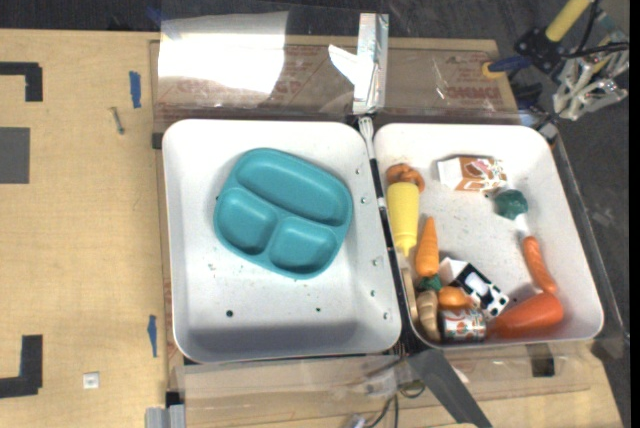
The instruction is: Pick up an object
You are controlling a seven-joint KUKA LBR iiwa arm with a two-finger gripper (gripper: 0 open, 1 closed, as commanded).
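The right white bin (570,216) holds several toy foods. A yellow bottle-like piece (404,212) with an orange-brown top (405,176) lies along its left wall, and an orange carrot (427,248) sits beside it. A small printed carton (470,173) and a dark green lump (512,205) rest near the back. A slim red-orange piece (538,263) and a larger red-orange one (527,314) lie at the front right. A black-and-white block (481,287), a small can (462,325) and a tan wooden piece (428,312) crowd the front left corner.
The left white bin (200,296) holds a teal divided plate (285,211). Clear plastic sheets (260,66) stand behind both bins. A yellow-handled tool with cables (580,6) sits off the bench at the back right. Brown bench surface (70,246) stretches to the left.
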